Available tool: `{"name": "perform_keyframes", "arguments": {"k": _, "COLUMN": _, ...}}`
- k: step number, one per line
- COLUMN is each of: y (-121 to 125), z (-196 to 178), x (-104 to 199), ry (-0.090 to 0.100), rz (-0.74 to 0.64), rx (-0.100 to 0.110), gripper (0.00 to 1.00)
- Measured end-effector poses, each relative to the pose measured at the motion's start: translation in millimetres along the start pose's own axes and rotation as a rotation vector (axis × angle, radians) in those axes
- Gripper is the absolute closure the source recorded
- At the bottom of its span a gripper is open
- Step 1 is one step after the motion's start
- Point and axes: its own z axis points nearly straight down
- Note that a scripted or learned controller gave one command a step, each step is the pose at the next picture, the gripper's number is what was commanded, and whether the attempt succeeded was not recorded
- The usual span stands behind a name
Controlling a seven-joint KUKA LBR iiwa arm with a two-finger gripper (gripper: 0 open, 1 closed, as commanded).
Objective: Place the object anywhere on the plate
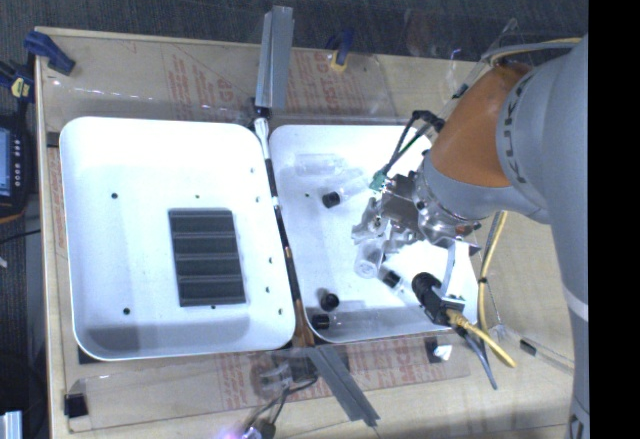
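A dark grey ribbed plate (207, 257) lies flat in the left bin (100, 157), a little below its middle. My gripper (372, 249) hangs low over the right bin (300, 257), near that bin's middle, far to the right of the plate. Two small black objects rest on the right bin's floor: one (330, 198) up and left of the gripper, the other (328, 301) near the front left corner. A clear, hard-to-read item (320, 165) lies near the bin's back. The metal gripper body hides whatever sits directly beneath it.
The grey arm with its orange band (480, 127) covers the right bin's right side. A metal bar (272, 57) stands behind the wall between the bins. Cables and yellow tubing (480, 337) trail off the front right corner.
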Motion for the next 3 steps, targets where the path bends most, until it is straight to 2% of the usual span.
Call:
{"name": "perform_keyframes", "arguments": {"k": 1, "y": -13.3, "z": 20.6, "x": 86.6, "ry": -0.001, "rz": 0.158, "rx": 0.001, "gripper": 1.00}}
{"name": "perform_keyframes", "arguments": {"k": 2, "y": 22.7, "z": 20.6, "x": 158.6, "ry": -0.002, "rz": 0.276, "rx": 0.000, "gripper": 1.00}}
{"name": "perform_keyframes", "arguments": {"k": 3, "y": 63.4, "z": 19.5, "x": 214.9, "ry": -0.001, "rz": -0.098, "rx": -0.003, "gripper": 1.00}}
